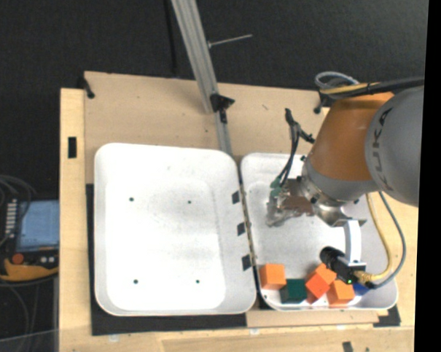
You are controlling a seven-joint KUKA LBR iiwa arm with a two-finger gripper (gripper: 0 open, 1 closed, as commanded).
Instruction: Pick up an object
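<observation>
arm (368, 141) reaches in from the right over the right bin (279, 174). gripper (283, 207) sits low over the bin's upper-middle floor, near the divider between bins. grip state: cannot tell, the tip is blurred and partly hidden by the wrist. nothing visibly held. blocks lie clustered along the right bin's near edge: orange cube (274, 274), dark green block (296, 290), a red-orange block (319, 282), another orange block (340, 292), well apart from the gripper. left bin (167, 228) beside it.

Two white bins (167, 228); three orange blocks (274, 274) (one green (296, 290)).
</observation>
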